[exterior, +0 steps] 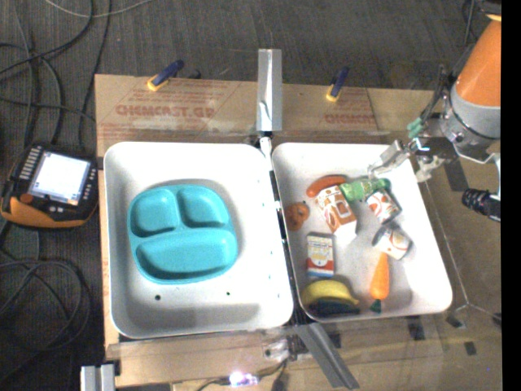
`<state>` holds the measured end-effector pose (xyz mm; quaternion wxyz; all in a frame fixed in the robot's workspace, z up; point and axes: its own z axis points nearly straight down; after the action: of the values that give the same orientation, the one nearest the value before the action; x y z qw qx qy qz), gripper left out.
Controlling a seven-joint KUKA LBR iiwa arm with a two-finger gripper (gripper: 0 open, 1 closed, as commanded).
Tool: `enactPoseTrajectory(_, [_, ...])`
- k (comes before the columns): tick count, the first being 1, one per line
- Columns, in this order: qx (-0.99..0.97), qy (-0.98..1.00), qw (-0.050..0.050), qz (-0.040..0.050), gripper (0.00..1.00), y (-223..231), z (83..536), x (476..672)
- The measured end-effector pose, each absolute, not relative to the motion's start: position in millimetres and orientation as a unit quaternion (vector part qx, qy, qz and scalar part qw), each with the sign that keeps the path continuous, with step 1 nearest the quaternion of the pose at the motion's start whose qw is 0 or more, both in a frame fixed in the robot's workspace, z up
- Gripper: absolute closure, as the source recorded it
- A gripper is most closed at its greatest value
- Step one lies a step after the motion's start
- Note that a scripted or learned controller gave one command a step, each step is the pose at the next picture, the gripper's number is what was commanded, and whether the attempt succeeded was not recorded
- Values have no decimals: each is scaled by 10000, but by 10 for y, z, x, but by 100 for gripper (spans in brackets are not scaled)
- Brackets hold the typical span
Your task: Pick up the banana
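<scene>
Hovering over the right bin's [281, 218] far right corner, the gripper [396, 155] holds nothing, its fingers slightly parted; the banana [327, 290] lies against the bin's near edge.

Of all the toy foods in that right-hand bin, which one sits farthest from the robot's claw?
The banana, yellow, at the bin's near-left corner beside the carrot. The gripper hovers at the far-right rim, where the sausage lies much closer.

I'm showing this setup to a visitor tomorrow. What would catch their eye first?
Probably the bright blue divided tray lying in the left bin. Next, the jumble of toy food in the right bin, with the yellow banana near its front edge, and the arm's orange band at upper right.
</scene>
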<state>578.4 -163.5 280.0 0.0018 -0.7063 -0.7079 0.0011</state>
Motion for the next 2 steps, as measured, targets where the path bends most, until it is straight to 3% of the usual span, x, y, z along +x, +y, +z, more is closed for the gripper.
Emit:
enactPoseTrajectory(1, [-7304, -6830, 27, 19, 0, -858, 1812, 5165])
enactPoseTrajectory(2, [-6677, -7443, -58, -55, 0, -1019, 897, 4896])
